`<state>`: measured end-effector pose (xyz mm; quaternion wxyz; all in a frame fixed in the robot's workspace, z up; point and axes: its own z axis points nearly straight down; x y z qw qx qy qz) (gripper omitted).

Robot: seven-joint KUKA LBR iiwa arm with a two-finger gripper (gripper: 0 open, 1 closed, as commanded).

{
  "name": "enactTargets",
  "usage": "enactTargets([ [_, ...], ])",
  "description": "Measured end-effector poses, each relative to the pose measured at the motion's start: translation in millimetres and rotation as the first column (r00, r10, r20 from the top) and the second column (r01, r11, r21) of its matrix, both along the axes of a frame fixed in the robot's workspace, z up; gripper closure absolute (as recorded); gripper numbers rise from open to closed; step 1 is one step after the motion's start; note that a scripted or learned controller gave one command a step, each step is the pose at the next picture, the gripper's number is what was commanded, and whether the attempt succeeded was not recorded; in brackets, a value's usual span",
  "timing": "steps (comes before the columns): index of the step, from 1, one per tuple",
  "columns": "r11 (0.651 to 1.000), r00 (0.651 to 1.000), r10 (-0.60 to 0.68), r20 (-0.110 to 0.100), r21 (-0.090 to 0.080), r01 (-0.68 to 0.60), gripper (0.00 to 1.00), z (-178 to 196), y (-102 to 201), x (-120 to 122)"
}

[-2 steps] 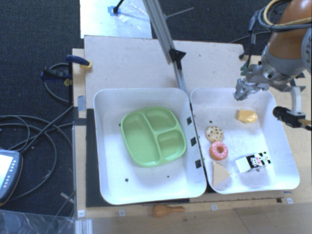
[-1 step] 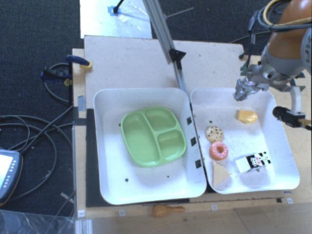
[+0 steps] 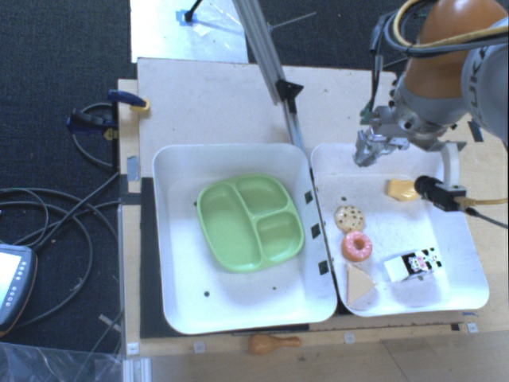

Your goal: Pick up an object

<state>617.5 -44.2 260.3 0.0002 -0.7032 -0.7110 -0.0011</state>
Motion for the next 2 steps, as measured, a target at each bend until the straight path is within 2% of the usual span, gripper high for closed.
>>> enactTargets([
  [1, 1.0, 1.0, -0.001, 0.0, 0.0, 0.001, 1.0, -6, 43, 3],
  [2, 1.0, 1.0, 0.001, 0.001, 0.001, -0.001, 1.0, -6, 106, 3],
])
